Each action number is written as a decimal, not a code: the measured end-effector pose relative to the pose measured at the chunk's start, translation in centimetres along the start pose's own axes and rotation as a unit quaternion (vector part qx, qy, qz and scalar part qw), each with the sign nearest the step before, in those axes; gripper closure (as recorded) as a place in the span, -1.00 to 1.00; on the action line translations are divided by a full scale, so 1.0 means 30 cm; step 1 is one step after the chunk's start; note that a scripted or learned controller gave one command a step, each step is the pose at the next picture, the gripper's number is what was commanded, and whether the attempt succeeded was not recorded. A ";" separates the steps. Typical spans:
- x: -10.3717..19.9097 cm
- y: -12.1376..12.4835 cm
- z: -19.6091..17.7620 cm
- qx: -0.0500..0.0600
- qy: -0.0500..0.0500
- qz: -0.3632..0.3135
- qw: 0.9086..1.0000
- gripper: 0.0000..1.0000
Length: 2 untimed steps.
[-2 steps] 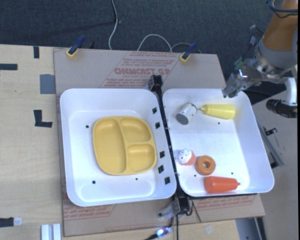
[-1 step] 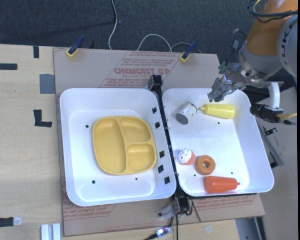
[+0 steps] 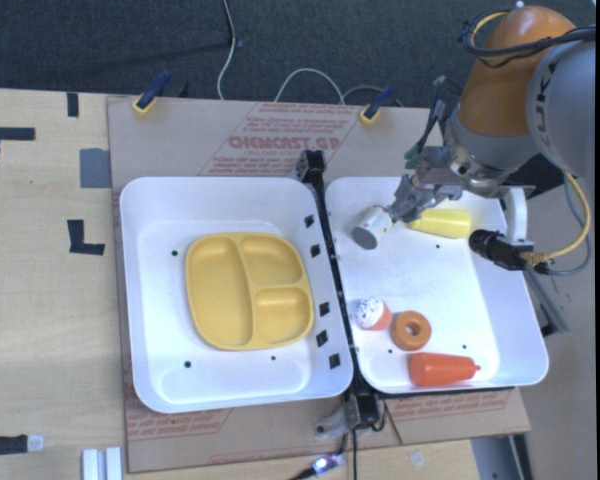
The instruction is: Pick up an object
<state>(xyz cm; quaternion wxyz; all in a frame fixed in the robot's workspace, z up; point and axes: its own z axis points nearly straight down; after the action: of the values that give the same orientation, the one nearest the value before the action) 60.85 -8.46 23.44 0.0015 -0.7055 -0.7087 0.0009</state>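
Two white bins (image 3: 140, 268); gripper (image 3: 412, 200) near yellow block (image 3: 442, 224).

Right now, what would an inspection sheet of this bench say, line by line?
Surface: two shallow white bins, left bin and right bin, on cardboard sheet.
Job's things: yellow plastic divided plate in left bin; in right bin yellow oblong block, grey-white cylinder, small white-and-orange toy, brown ring doughnut, orange carrot-shaped toy.
Clutter: nothing seen.
Grippers: gripper over right bin's far end, between cylinder and block; grasp cannot be told.
Cables: white cable behind bench.
Surroundings: dark carpet.
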 end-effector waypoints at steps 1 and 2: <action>0.171 -0.050 0.044 0.001 0.000 0.000 1.000 1.00; 0.361 -0.098 0.014 0.000 0.001 -0.002 1.000 1.00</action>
<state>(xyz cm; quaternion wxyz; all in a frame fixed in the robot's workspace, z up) 57.87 2.37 23.05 0.0018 -0.7044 -0.7098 -0.0001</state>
